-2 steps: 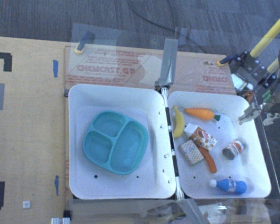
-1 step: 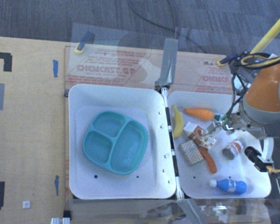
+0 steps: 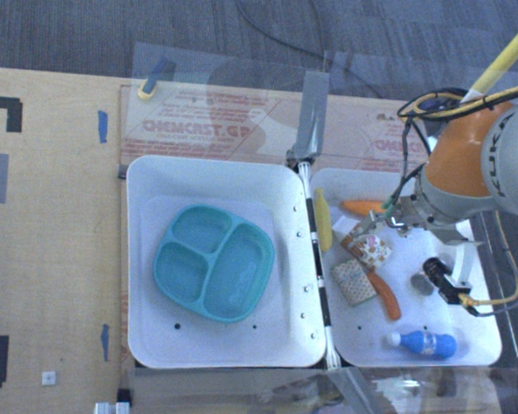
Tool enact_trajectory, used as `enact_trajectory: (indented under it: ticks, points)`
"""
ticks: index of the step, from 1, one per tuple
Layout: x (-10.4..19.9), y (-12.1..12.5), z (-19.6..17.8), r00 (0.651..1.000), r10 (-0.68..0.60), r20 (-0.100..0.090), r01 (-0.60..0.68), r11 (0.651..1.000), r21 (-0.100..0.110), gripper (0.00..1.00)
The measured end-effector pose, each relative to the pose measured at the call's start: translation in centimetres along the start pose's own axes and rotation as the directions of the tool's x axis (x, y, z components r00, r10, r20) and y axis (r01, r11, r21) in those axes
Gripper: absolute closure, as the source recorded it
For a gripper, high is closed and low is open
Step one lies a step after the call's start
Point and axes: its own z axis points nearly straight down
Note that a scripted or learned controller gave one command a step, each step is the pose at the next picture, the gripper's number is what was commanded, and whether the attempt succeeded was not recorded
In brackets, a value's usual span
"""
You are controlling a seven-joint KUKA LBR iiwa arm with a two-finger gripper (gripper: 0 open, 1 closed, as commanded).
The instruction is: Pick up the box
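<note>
**Camera view: box pick not completed**

The box [image 3: 369,247] lay in the right bin [image 3: 487,343], in the right centre of the frame, and was not lifted. The gripper [image 3: 379,220] hung at the box's upper edge; whether it was open or closed, and whether it touched the box, could not be told. The grasp and the lift remained to be done.

The box appeared small, tilted, white with a coloured spotted print and a reddish-brown end. A carrot [image 3: 386,296] lay just below it.
</note>
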Motion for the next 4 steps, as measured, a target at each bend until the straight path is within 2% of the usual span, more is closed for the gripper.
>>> enact_trajectory:
  ticks: [1,2,3,4]
  points:
    - [2.5,-5.3,1.2,1.0,-0.002,-0.016,0.002,1.0,0.01,0.0]
    - [3.6,-7.6,1.2,0.999,0.034,-0.011,-0.034,0.999,0.011,0.0]
    - [4.0,-9.5,1.0,0.99,0.144,-0.012,-0.144,0.989,0.016,0.0]
    - [3.5,-5.3,1.5,0.885,0.466,-0.003,-0.466,0.884,0.035,0.0]
